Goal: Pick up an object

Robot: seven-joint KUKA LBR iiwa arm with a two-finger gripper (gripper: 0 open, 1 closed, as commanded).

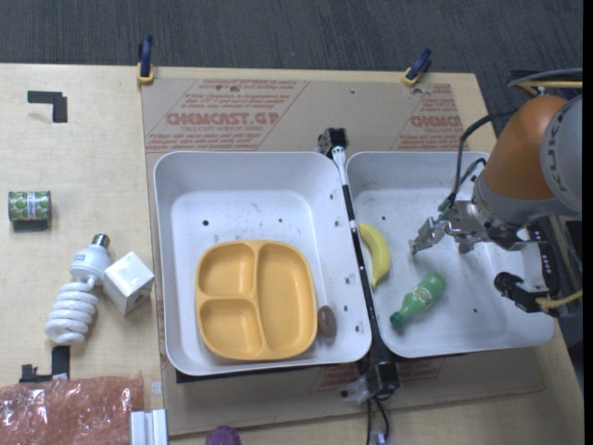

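The right bin (482,336) holds a yellow banana (375,251) against its left wall and a green bottle (418,300) lying on its side near the front. My gripper (432,236) hangs over the middle of this bin, to the right of the banana and just above the bottle. Its fingers are spread apart and nothing is between them. In the left bin (232,179) sit a yellow divided plate (256,298) and a small brown oval object (326,320) at the plate's right edge.
The grey arm with its orange band (521,160) reaches in over the right bin's right side. Left of the bins lie a spiral light bulb (78,290), a white cube (129,282) and a small green can (29,208). A pink speckled bag (69,413) lies at the bottom left.
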